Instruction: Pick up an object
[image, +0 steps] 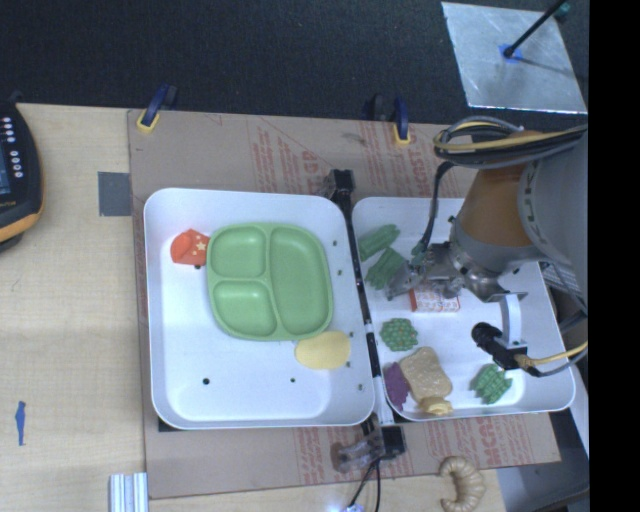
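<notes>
From the camera above the bench (80, 330), my arm (520, 205) reaches in from the right and hangs over the right bin (560, 400), with my gripper (425, 272) low over its upper left part. Whether my fingers are open or closed I cannot tell, as the wrist and its metal block hide them, and I see nothing clearly between them. Just under and beside my gripper lie two green leafy pieces (382, 255), and touching its lower edge is a small white and red packet (437, 299). Further down the same bin sit a round green knobbly item (398, 333), a tan bread-like piece (426, 372) with a purple thing (396, 381) against its left side, and a small green item (490, 383) near the lower right corner. The left bin (180, 390) holds a green divided plate (270, 281), a red object (189, 247) touching the plate's upper left edge, and a pale yellow piece (323, 350) at the plate's lower right edge.
</notes>
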